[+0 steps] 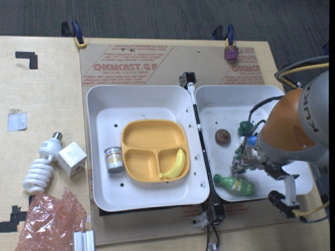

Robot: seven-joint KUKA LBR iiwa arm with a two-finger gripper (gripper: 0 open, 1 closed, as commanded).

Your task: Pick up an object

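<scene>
In the right bin [272,94], my gripper [239,167] hangs low near the front, directly above a green bottle [235,185] that lies on its side against the front wall. Whether it touches the bottle I cannot tell. A small brown round object [223,136] sits to the gripper's upper left. A green and blue item [247,130] lies close behind the gripper, partly hidden by the orange-banded wrist [285,132].
The left bin [104,192] holds a yellow divided plate [152,140] with a banana [177,166] in its right compartment, and a small can [113,159] beside the plate. A light bulb [42,167], a white cube [72,158] and crinkled plastic [49,224] lie on the bench to the left.
</scene>
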